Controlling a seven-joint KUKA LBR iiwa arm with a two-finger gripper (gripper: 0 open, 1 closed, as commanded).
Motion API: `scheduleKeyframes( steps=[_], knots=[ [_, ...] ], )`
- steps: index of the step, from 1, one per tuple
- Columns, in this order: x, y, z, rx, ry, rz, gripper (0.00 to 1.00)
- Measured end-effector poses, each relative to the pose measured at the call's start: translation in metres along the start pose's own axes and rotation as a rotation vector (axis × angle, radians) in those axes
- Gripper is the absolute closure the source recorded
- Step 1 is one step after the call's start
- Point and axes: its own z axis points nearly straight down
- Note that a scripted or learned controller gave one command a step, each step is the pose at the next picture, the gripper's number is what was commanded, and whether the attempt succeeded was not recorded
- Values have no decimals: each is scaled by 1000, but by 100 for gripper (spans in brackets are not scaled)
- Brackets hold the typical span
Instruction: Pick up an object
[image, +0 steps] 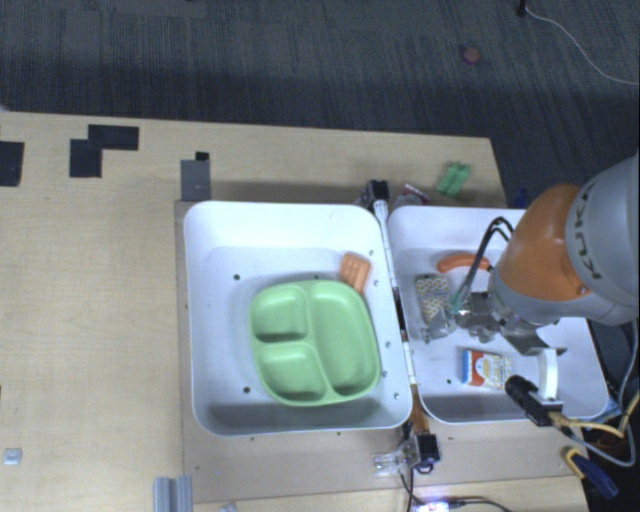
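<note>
My gripper (442, 322) hangs low in the right bin (590, 400), near its left wall, under the grey arm with the orange band. Just above it lies a speckled grey packet (431, 292), and the gripper's tip is close to that packet's lower edge. An orange-red sausage-shaped item (462, 263) lies further back, partly hidden by the arm. A small white, blue and red packet (485, 368) lies flat toward the bin's front, just below the wrist. I see nothing held in the gripper.
The left bin (215, 400) holds a green divided plate (312, 340) with a small orange block (354, 270) at its far right corner. A green item (453, 178) lies on the bench behind the bins. The ridge between the two bins runs just left of my gripper.
</note>
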Motion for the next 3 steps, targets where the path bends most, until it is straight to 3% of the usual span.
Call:
scheduleKeyframes(
  steps=[1,2,3],
  knots=[
    [-4,71,13,4,0,-2,0],
    [-4,73,1,-2,0,-6,100],
    [40,33,-112,6,2,-3,100]
  ],
)
